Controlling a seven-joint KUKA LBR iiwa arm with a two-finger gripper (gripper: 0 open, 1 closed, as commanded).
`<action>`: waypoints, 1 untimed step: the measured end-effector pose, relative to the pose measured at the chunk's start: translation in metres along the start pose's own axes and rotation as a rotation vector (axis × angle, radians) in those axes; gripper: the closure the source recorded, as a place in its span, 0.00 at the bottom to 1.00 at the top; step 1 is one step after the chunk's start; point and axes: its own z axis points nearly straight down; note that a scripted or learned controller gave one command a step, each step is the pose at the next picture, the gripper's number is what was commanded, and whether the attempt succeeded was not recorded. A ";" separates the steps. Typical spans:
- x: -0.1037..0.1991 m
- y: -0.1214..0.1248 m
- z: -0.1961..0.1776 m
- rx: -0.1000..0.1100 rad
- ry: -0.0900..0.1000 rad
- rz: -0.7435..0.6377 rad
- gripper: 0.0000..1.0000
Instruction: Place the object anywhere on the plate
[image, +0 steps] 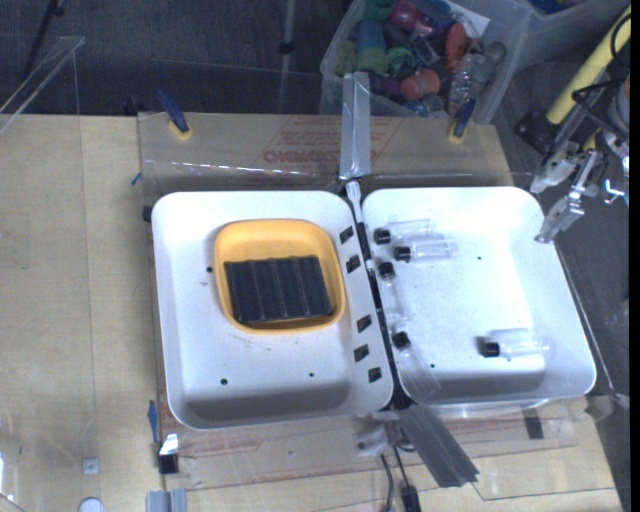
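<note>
Camera view shows the gripper (562, 212) parked off the right bin's (520, 215) edge, fingers apart and empty; clear vial (512, 346) lies there, well apart from the yellow plate (275, 235)

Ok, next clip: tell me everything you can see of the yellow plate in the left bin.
The yellow plate is a rounded-square dish, seemingly plastic, with a raised, smooth rim. It lies flat and upright in the left bin, toward the bin's back and middle, resting on the bin floor. A dark ribbed rectangular object lies on it, covering most of its inner area, tilted slightly in the view. Nothing else touches the plate; the gripper is far off, over the right bin's far corner.
</note>
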 end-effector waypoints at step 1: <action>0.002 -0.002 0.005 -0.001 0.001 0.013 0.00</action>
